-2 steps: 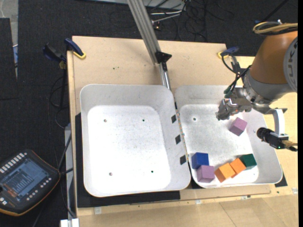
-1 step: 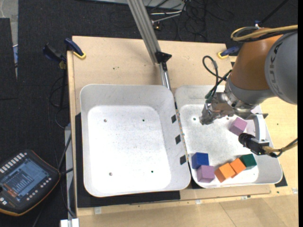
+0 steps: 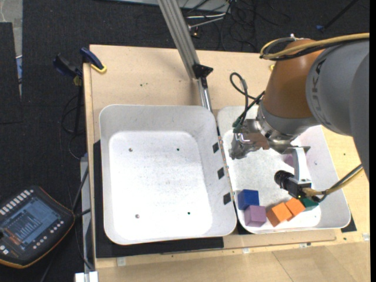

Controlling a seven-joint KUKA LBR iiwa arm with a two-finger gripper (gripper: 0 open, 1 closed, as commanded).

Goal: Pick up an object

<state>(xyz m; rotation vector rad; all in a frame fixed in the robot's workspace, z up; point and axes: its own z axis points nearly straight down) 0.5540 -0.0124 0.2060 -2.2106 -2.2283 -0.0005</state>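
Observation:
In the right bin [image 3: 329,219], near its front edge, lie a blue cube [image 3: 248,198], a purple cube [image 3: 255,215] and an orange block [image 3: 281,211]. A small green piece [image 3: 311,203] shows just right of the orange block. My gripper [image 3: 237,148] hangs low over the left part of the right bin, behind the blue cube and apart from it. The grey and orange arm [image 3: 294,93] covers the back of that bin. A pale purple object [image 3: 289,157] peeks out from under the wrist.
The left bin [image 3: 111,157] lies beside the right one, with black clips on the shared rim [image 3: 221,172]. A metal pole [image 3: 182,34] slants in from the back. A black cylinder on a white bracket [image 3: 288,182] sits over the right bin.

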